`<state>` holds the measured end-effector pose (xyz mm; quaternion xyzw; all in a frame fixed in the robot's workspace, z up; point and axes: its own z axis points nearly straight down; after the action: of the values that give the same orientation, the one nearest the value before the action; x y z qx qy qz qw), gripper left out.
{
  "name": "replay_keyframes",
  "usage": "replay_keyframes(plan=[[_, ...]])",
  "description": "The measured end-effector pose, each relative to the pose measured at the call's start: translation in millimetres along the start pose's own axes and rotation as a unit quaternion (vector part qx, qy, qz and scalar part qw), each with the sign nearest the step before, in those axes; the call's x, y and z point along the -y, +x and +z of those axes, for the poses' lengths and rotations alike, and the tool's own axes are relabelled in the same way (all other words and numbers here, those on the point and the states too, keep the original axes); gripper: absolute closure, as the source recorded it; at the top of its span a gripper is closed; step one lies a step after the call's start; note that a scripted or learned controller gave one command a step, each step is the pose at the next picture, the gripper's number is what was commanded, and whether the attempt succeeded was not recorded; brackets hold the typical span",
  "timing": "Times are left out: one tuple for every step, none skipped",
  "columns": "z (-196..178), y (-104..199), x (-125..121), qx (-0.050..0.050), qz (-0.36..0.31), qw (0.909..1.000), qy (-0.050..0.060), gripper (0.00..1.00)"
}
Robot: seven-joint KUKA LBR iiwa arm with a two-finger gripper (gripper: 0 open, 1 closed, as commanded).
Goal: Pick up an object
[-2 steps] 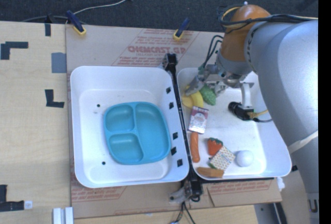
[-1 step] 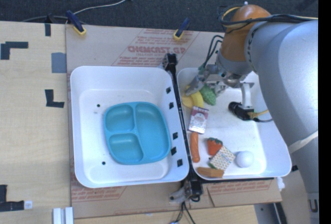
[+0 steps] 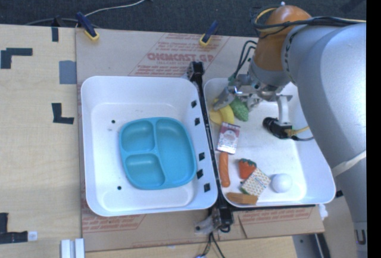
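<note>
Your gripper (image 3: pixel 233 98) sits low in the right bin (image 3: pixel 309 188), though you cannot tell its grip from here. A green toy vegetable (image 3: pixel 240 109) and a yellow one (image 3: pixel 217 115) lie just beneath and beside it, touching each other.

The claw (image 3: pixel 233 96) hung low over the right bin's (image 3: pixel 309 167) far end, beside a green toy (image 3: pixel 240 109).
</note>
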<state>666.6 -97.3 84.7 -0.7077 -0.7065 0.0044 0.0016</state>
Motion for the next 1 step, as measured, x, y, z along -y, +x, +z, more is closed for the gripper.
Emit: replay_keyframes(plan=[[0.0,-0.3,0.0,0.000,0.000,1.0000,0.000,0.00]])
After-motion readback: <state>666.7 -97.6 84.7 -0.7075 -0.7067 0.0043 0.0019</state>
